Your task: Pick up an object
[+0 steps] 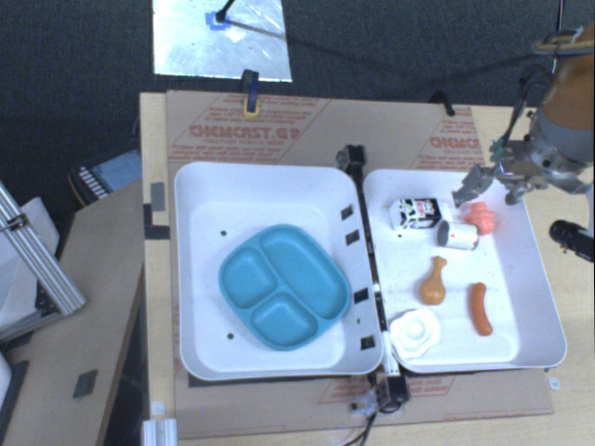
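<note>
Gripper [491, 182] is seen spread open over the right bin's [539, 277] far edge, nothing held between the fingers. The pink object [482, 217] lies in that bin, just below the fingertips, untouched.

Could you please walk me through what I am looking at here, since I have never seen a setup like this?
This is one photo from a fixed camera above a bench, looking down at a slant. Two shallow white bins sit side by side. The left bin holds a blue divided tray. The right bin holds toy food: a small cow-patterned carton, a white cylinder, a pink piece, a chicken drumstick, a sausage and a fried egg. The grey robot arm reaches in from the right; its tool hovers over the right bin's back edge, near the pink piece. Nothing is visibly gripped in it.
</note>
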`<state>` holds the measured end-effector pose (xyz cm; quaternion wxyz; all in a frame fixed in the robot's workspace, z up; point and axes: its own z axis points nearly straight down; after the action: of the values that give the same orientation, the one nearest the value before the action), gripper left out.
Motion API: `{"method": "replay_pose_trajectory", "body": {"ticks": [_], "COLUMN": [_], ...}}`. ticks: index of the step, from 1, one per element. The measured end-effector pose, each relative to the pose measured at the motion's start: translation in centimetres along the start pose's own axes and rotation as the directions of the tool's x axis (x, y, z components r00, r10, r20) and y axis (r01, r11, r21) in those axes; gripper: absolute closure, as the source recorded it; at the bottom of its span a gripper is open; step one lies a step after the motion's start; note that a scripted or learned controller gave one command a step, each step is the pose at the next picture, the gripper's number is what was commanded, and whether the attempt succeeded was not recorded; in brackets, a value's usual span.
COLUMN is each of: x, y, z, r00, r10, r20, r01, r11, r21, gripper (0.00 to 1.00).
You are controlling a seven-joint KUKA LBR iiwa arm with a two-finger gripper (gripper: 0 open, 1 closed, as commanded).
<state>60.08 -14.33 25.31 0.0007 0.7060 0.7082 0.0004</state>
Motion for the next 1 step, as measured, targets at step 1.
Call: {"method": "replay_pose_trajectory", "body": {"ticks": [1], "x": [1.08], "y": [-0.09], "z": [5.18], "r00": [1.000], "r10": [-0.002], "r20": [-0.001], "r01": [0.002], "r11": [1.000], "r21": [0.004], "gripper": [0.00]}}
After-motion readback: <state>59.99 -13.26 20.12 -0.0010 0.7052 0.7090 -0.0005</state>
